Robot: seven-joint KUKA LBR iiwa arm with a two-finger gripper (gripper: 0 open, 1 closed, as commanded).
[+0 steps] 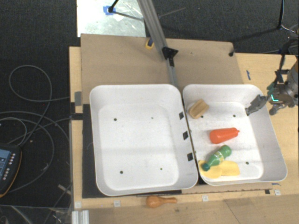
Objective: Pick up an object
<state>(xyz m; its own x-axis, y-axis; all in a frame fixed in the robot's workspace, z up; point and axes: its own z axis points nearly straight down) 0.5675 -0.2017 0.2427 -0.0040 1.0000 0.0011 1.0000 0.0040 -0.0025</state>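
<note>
- A dark handheld device (7, 167) with a small screen lies on the floor at the far left, among loose cables, beside the surface (84, 125).
- The left bin (100, 99) sits on the left half of the surface, close to its front edge.
- A small tan, pear-shaped object (160, 200) lies on the surface itself, at the front edge, just in front of the place where both bins meet.
- The right bin (254, 90) touches the left bin along its side and holds four things.
- A tan block (198, 108) lies near the back left corner of the right bin.
- An orange carrot-shaped object (224, 135) lies in the middle of this bin.
- A green bottle (217, 157) lies tilted near the front left corner, resting on a yellow object (224, 170).
- The gripper (264, 104) hangs at the back right corner of the right bin, over its rim, well apart from all four things; I cannot tell how the jaws stand, and nothing shows between them.
</note>
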